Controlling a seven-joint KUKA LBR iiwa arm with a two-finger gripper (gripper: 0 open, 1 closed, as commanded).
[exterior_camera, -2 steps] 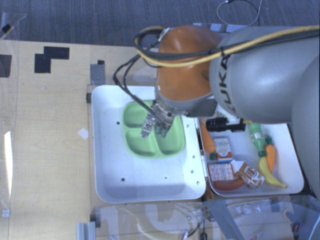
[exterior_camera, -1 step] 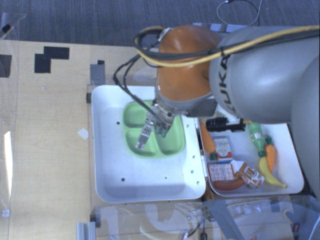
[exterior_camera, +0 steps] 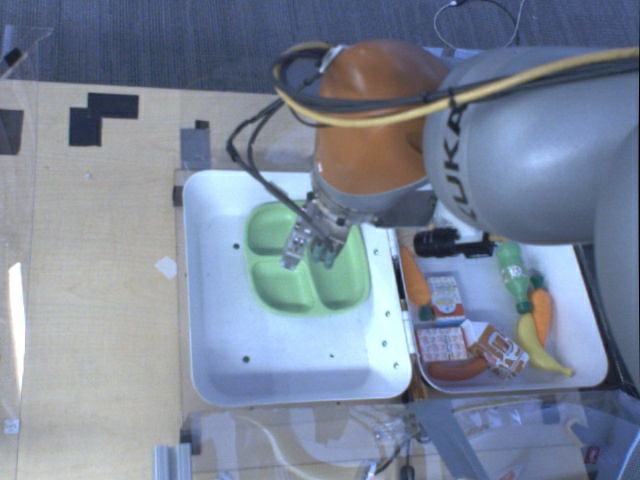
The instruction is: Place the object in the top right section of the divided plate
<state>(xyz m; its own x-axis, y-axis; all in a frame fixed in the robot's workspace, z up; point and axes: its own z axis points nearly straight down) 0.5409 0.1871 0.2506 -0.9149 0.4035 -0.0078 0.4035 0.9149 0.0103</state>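
A: Claw point(exterior_camera: 310, 245) hangs over the green divided plate point(exterior_camera: 300, 293) in the left bin point(exterior_camera: 215, 298); fingers narrow, nothing visibly between them.

B: Risk: an empty release. Candidate objects lie in the right bin point(exterior_camera: 590, 368).

Divided plate point(exterior_camera: 305, 273): green, smooth matt plastic look. 
Left bin point(exterior_camera: 215, 298) around it: white, smooth, faint sheen. 
Bench point(exterior_camera: 90, 298) left of that bin: pale wood-look, matt. 
Arm point(exterior_camera: 530, 148) above the plate: grey, satin shell; orange band point(exterior_camera: 375, 118) glossy. 
Gripper point(exterior_camera: 312, 248): bare metal, dull shine.
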